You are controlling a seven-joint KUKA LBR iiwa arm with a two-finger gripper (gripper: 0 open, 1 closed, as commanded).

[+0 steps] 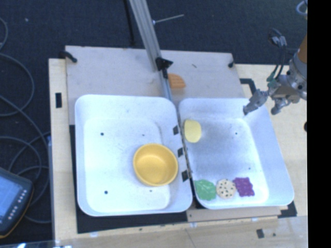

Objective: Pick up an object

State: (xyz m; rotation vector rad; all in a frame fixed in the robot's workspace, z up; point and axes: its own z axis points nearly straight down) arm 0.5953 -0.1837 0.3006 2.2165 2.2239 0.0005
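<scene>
The arm is mostly cut off at the picture's right side; just a sliver of its orange band shows above the wrist, and the gripper [265, 105] hangs over the far right corner of the right bin [269, 143]. Its jaws look spread, with nothing between them, though they are small and dim. In the right bin a pale yellow round piece [193, 130] lies near the left wall, too rounded to give a clear long axis. Along the near wall sit a green lump [206, 189], a speckled cookie [225, 188] and a purple piece [243, 186], close in a row running left to right. The left bin [103, 123] holds a yellow bowl [155, 164], mouth up. An orange object [176, 81] on the counter [114, 71] beyond the bins is partly hidden by a slanted metal rail [147, 30].
</scene>
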